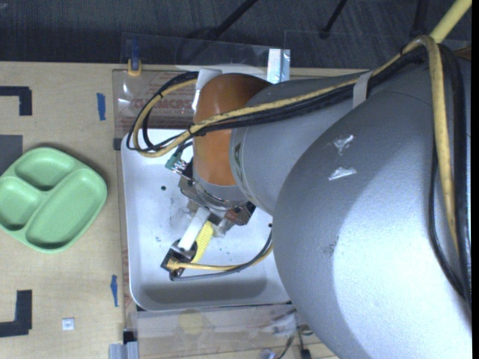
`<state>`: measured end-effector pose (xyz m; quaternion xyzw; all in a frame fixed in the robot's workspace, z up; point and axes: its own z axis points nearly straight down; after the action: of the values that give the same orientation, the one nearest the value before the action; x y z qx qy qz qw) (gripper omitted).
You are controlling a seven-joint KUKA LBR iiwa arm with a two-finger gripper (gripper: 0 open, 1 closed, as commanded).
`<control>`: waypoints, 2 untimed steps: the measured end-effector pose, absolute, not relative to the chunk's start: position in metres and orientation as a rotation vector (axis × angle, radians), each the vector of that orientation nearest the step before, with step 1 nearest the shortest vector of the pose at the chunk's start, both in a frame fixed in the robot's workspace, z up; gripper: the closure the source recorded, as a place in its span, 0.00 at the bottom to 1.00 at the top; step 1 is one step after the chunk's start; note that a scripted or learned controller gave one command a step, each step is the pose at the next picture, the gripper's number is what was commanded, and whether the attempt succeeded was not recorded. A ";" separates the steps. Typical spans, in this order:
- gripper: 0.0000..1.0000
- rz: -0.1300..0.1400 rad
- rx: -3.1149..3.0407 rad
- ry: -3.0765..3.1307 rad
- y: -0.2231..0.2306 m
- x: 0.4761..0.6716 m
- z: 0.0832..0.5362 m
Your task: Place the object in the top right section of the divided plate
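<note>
A green divided plate (51, 198) with three sections lies on the wooden bench at the left, outside the bin. My gripper (224, 217) is down inside the white bin (144, 279), near the middle of its floor and well to the right of the plate. The orange band and grey wrist sit right above the gripper and hide its tips. The arm's bulk covers the right half of the bin and whatever lies beneath it.
Small dark specks dot the bin floor at the left (160, 238). Black tape marks (22, 99) sit on the bench around the plate. Blue tape tabs (101, 105) mark the bin's left side. A clear plastic wall (202, 58) stands at the bin's far edge.
</note>
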<state>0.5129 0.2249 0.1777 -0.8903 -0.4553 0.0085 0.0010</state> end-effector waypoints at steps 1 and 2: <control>1.00 0.011 -2.681 -1.633 0.225 0.549 0.137; 1.00 -0.014 -2.693 -1.613 0.183 0.538 0.089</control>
<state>0.5377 0.1825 0.0888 -0.8579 -0.5138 -0.0045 0.0015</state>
